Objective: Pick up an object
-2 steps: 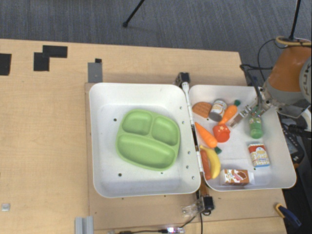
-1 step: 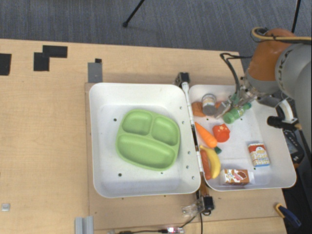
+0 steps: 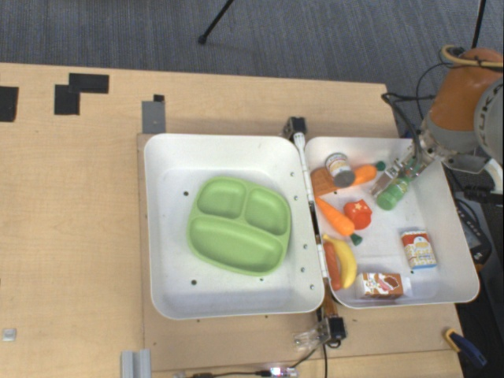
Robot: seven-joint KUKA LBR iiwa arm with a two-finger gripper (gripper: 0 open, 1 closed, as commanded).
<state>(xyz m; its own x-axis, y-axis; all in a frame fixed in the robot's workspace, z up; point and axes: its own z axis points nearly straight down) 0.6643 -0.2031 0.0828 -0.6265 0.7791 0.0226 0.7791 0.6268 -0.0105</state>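
Note:
My gripper (image 3: 398, 176) hangs over the upper part of the right bin (image 3: 449, 235), reaching in from the right. Its tip is directly above or against a green bottle (image 3: 390, 195) that lies tilted there. Just left of it are an orange carrot (image 3: 364, 175) and a small tin can (image 3: 339, 165). Lower down lie a second carrot (image 3: 337, 217), a red pepper (image 3: 358, 212), a banana (image 3: 344, 263), a white and red carton (image 3: 418, 250) and a brown carton (image 3: 383, 285).
The left bin (image 3: 169, 282) holds a green divided plate (image 3: 239, 225). A brown piece (image 3: 320, 182) lies by the ridge between the bins. Cables run off the bench's right side (image 3: 465, 211). Bare bin floor shows around (image 3: 394, 235).

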